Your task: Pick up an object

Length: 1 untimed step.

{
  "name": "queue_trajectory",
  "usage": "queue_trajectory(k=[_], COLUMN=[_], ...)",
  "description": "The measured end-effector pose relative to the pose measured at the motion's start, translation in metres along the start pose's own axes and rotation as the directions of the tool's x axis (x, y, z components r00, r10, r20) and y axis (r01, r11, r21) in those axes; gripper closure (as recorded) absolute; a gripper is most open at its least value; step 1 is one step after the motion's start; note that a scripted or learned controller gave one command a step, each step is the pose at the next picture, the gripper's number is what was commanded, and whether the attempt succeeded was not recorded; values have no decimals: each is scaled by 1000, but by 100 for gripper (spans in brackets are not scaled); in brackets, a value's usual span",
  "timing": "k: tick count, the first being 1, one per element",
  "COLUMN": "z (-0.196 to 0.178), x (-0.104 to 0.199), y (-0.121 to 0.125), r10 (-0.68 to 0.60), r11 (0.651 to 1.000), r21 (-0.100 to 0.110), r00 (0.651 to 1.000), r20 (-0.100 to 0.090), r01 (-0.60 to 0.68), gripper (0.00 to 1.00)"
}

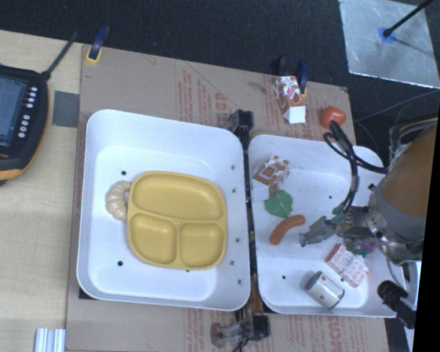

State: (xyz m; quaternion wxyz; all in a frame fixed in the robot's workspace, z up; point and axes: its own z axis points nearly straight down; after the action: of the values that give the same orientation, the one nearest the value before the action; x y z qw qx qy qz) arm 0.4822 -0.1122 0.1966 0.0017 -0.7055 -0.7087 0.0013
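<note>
In the right bin (316, 162) lie a red-brown sausage (286, 228), a green leafy piece (279, 203), a small red-and-white box (271, 171), a silver can (324, 290) and a pink-and-white packet (347, 265). My gripper (318, 231) hangs low over the bin's right half. It sits just right of the sausage and above the can, with the packet below and to its right. Nothing shows in its grasp. The arm (407, 193) comes in from the right.
The left bin (105, 142) holds a yellow divided plate (177, 220) with a beige bun (117, 198) at its left edge. On the cardboard behind the right bin are a small carton (289, 99) and a red ball (333, 115). A control pendant (1, 123) rests far left.
</note>
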Motion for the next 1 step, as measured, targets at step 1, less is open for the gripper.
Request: queue_trajectory(k=[1], z=[91], x=[20], y=[49], r10=[-1], r11=[1000], r21=[2], r00=[1000], r20=[1], r01=[1], gripper=[0])
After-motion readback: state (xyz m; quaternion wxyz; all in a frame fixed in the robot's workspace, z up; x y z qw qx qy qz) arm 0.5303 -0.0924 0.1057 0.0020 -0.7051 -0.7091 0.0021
